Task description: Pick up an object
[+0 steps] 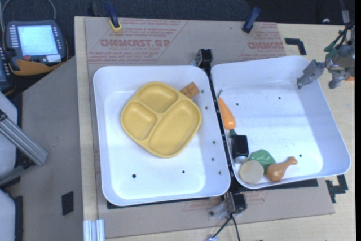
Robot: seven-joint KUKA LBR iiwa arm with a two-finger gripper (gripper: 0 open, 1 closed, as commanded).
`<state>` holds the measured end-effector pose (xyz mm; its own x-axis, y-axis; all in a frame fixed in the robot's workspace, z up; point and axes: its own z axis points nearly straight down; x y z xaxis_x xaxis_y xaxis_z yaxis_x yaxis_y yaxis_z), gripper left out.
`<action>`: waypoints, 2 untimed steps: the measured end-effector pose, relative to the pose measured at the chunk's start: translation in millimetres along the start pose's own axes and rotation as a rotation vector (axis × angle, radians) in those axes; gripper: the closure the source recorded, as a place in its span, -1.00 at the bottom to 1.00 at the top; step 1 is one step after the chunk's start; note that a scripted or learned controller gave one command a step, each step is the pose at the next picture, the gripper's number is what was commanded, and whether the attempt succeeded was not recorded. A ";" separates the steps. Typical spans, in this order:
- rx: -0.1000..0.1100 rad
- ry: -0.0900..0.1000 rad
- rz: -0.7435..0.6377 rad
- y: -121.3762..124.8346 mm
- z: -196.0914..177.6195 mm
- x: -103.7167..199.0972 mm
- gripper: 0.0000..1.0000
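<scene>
Tool (320,77) spread wide, empty, at right bin (282,87) far edge; carrot (227,114), drumstick (280,168) hug walls, so fingers could jam.

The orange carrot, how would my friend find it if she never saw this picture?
Look at the right-hand white bin and follow its left wall. Partway down lies the carrot, a short orange cone. Below it sit a black block and a brownish drumstick, but only the carrot is bright orange and pointed.
</scene>
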<state>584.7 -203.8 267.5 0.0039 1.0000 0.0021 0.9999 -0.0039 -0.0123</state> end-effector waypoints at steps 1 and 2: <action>-0.013 -0.003 -0.004 2.3 -7.6 0.9 -1.00; -0.007 -0.001 -0.004 -3.8 38.7 6.1 -1.00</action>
<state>580.5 -197.6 228.9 -0.0003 1.0000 0.0014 1.0000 0.0003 -0.0052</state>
